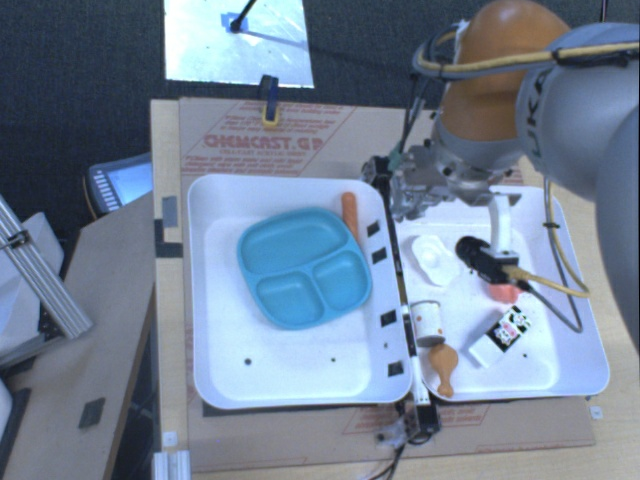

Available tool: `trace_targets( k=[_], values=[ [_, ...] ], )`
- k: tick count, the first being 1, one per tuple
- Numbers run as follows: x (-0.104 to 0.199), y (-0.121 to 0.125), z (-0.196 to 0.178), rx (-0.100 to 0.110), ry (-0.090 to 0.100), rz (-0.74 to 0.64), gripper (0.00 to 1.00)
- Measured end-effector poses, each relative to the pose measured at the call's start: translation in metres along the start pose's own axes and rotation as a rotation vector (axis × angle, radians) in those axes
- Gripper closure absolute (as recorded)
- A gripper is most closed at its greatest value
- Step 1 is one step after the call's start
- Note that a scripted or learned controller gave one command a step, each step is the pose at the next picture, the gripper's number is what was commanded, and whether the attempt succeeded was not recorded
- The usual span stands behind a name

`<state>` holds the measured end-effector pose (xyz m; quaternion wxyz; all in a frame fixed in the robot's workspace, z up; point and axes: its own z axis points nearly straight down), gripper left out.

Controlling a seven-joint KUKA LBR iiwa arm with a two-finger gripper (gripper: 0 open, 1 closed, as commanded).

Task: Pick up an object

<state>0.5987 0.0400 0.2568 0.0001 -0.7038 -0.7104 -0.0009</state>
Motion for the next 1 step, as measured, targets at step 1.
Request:
trace_targets(
  k=[1],
  values=[
    [0.0516,-0.001,0.007,0.0,0.001,0.0,1.0]
  ],
)
